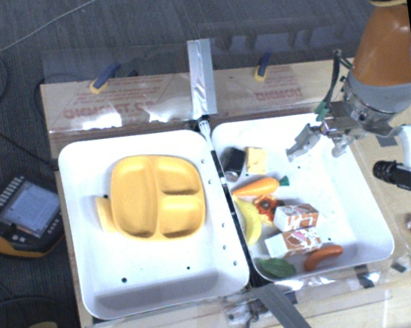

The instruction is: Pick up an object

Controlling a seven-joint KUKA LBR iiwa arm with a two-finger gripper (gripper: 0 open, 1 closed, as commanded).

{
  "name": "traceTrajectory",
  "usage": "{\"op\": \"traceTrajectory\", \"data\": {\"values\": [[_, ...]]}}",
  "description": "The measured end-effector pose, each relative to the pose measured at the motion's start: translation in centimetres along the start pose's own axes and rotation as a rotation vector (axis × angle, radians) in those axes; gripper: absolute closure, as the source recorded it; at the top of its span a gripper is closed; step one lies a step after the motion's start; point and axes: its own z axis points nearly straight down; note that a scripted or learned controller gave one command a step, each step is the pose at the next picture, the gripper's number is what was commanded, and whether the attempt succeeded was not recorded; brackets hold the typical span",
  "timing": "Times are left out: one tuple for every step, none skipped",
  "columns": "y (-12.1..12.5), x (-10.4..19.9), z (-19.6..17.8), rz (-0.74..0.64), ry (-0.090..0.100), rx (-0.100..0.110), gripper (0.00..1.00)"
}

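Camera view from above: the gripper (pixel 314 139) hangs over the right bin (pixel 362 198) toward its 1 o'clock corner, fingers spread wide with nothing between them. Candidate objects crowd that bin's 9 o'clock side. The toy carrot (pixel 254 187) is probably light, stiff, smooth plastic that may slip; it is best gripped across its middle. At 6 o'clock from it lie a banana (pixel 250 221) and two small cartons (pixel 298 227), stacked close and touching, likely light cardboard. A sausage (pixel 323 256) lies at the bin's 6 o'clock edge, freest of neighbours. A yellow block (pixel 257 160) and a dark can (pixel 231 160) sit at 11 o'clock. The left bin (pixel 92 274) holds a yellow divided plate (pixel 155 195), well apart.
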Motion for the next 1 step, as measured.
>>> {"op": "traceTrajectory", "data": {"values": [[4.88, 3.51, 12.63, -0.021, 0.000, 0.001, 0.00]]}}
